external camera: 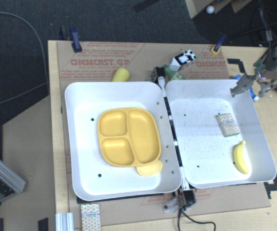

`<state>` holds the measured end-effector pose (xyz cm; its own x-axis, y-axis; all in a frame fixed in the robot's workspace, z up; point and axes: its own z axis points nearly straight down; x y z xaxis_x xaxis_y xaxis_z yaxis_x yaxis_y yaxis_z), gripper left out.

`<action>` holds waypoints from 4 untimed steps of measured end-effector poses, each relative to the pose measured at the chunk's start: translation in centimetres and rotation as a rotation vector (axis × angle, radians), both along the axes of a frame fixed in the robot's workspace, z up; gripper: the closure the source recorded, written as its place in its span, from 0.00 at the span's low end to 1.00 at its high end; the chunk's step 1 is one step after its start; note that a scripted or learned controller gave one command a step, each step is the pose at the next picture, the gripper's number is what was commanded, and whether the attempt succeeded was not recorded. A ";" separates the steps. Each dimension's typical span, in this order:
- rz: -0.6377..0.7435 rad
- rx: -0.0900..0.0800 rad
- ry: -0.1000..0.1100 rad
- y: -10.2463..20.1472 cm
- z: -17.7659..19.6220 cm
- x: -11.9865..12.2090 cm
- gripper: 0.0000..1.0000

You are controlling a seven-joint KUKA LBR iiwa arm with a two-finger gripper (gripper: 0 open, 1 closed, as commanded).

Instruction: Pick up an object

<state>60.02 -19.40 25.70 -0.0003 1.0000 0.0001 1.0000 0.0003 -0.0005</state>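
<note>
Left bin point(81, 129) carries a yellow divided plate point(129, 136), right bin point(196, 167) a small packet point(227, 124) and banana point(241, 159) lying loose for picking, end effector point(254, 83) at its far-right rim, grip state indiscernible.

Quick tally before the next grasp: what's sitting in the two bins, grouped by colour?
Yellow: 3, namely the divided plate, the flat piece partly under the plate's near edge, and the banana.
Patterned, pale: 1, the small packet.
Total: 4
</note>
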 end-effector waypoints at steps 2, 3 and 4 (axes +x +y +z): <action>0.005 0.010 0.000 -2.4 -17.2 -0.6 0.00; 0.002 0.001 -0.001 -2.9 -16.2 -0.7 1.00; 0.001 0.001 -0.003 7.0 -11.6 1.1 1.00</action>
<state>61.12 -12.38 14.12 -0.0017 1.0000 0.0007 1.0000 0.0017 0.0022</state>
